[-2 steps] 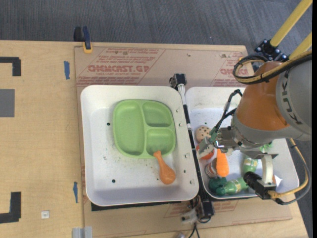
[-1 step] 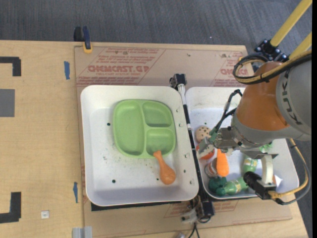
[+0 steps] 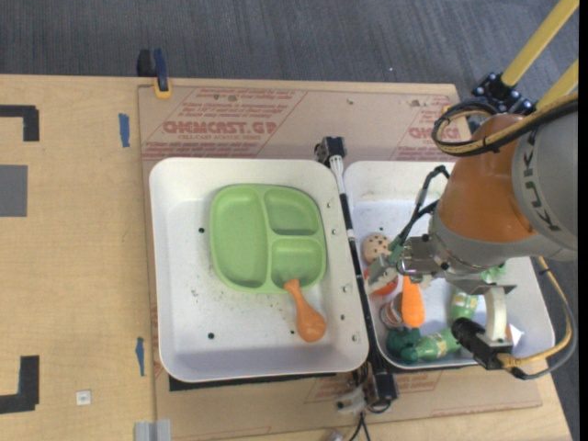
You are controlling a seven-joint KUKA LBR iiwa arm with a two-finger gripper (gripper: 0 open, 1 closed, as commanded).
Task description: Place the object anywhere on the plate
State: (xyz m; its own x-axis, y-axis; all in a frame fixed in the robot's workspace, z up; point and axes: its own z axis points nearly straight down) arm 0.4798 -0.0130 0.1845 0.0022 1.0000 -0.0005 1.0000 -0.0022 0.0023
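A green divided plate (image 3: 266,237) lies in the left white bin (image 3: 175,320). An orange drumstick-shaped toy (image 3: 306,314) rests with its thin end on the plate's lower right rim and its thick end on the bin floor. My gripper (image 3: 409,272) hangs over the left part of the right bin (image 3: 542,310), under the orange wrist. Directly below it is an orange carrot-like piece (image 3: 412,305); the arm hides whether the gripper touches it.
In the right bin lie a speckled beige ball (image 3: 375,244), a red-and-white piece (image 3: 391,313), green toys (image 3: 413,344) near the front wall and a pale green item (image 3: 462,303). The arm covers much of that bin.
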